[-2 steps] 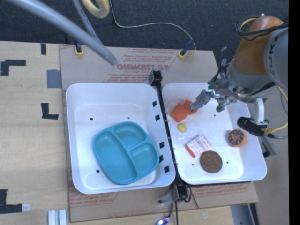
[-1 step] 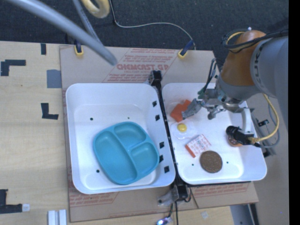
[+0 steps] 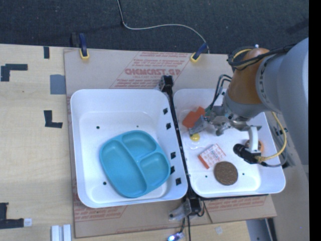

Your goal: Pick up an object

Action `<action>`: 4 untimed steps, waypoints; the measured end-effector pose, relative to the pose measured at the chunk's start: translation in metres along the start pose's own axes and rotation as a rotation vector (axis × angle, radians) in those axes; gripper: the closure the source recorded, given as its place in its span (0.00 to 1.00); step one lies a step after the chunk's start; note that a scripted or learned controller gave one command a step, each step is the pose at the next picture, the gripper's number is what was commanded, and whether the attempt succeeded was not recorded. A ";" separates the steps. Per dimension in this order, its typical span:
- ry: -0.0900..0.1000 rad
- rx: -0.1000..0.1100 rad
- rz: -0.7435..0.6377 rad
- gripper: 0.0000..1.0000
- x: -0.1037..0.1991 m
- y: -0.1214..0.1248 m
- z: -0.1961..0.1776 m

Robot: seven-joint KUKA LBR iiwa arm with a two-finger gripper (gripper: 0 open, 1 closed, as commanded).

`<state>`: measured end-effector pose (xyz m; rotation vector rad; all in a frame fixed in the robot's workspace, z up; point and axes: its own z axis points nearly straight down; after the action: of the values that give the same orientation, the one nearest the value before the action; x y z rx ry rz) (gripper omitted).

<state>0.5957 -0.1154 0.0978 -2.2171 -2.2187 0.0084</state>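
Note:
In the right bin [image 3: 271, 185] lie an orange block [image 3: 191, 118], a small yellow piece [image 3: 194, 137], a red and white packet [image 3: 211, 155] and a brown round disc [image 3: 226, 173]. My gripper [image 3: 206, 123] is low in this bin's upper left part. It sits just right of the orange block and above the yellow piece. Whether it touches the block is unclear. The wrist hides the bin floor behind it.
The left bin [image 3: 83, 114] holds a blue divided plate [image 3: 134, 162]. A black divider [image 3: 173, 129] runs between the bins. The arm's grey body and orange band [image 3: 246, 84] cover the right bin's upper right, with cables [image 3: 251, 152] hanging over its right side.

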 end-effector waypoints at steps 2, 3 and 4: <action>-0.001 -0.011 0.000 1.00 -0.006 0.009 -0.068; -0.001 -0.012 -0.002 1.00 -0.001 0.012 -0.131; 0.000 -0.011 -0.002 1.00 0.004 0.016 -0.175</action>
<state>0.6134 -0.1110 0.2725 -2.2210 -2.2264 -0.0039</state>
